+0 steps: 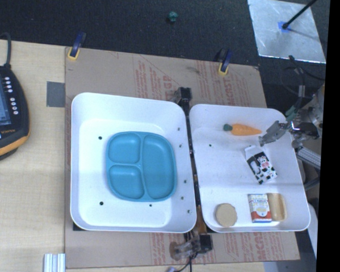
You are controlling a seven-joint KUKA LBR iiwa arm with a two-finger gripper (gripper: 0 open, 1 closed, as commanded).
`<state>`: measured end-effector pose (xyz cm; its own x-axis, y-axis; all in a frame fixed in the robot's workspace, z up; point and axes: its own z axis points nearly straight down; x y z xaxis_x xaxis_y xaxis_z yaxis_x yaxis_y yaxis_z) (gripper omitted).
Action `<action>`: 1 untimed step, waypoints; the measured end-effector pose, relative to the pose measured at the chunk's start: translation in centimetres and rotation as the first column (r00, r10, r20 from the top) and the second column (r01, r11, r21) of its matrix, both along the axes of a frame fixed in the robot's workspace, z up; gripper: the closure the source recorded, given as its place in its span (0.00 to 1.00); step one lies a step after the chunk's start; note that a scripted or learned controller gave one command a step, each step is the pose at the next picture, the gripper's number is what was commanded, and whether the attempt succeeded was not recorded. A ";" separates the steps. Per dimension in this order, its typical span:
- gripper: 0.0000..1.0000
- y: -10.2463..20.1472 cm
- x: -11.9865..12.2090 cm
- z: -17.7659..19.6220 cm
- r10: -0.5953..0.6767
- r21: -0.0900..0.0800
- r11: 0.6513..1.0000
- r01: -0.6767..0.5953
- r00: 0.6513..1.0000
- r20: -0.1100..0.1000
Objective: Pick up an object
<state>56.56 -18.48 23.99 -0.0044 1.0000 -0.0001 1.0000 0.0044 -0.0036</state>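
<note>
The toy carrot (243, 129) lies near the far edge of the right bin (214, 163), its long axis running left–right with the green top pointing left, and the gripper (274, 132) sits just beside its orange tip, on the right. The fingers look slightly parted with nothing between them, touching no object — the small cow-patterned carton (261, 164) lies just below and left.

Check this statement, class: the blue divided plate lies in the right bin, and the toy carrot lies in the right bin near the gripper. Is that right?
Not quite. The camera view shows the blue divided plate in the left bin, not the right one. The rest holds: the toy carrot lies in the right bin, near the gripper.
</note>
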 end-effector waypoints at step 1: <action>0.00 -2.1 2.9 -9.0 0.001 -0.001 1.000 -0.001 1.000 -0.003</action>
<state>59.47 -20.61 14.94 -0.0051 1.0000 -0.0007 1.0000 0.0051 -0.0066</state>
